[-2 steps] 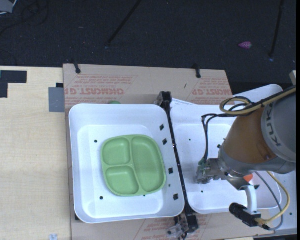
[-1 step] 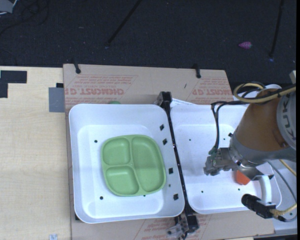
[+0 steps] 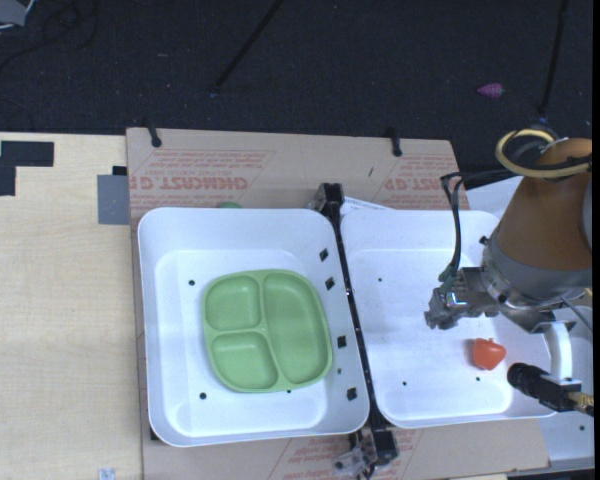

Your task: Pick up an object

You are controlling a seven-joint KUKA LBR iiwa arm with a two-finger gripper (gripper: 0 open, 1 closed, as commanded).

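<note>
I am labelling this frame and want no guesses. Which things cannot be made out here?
- Gripper: small and blurred in the camera view; its grip state is unreadable.
- Red object: too blurred to identify.
- Right bin: its far right part is covered by the arm.
- Green divided plate: its compartments' contents are unclear.

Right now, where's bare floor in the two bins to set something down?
Right bin: its floor is bare from the centre divider across to the gripper, and along the front wall. It is crowded at the right, where the arm hangs beside the small red object. Left bin: the green divided plate takes the middle, leaving narrow strips along the walls.
</note>
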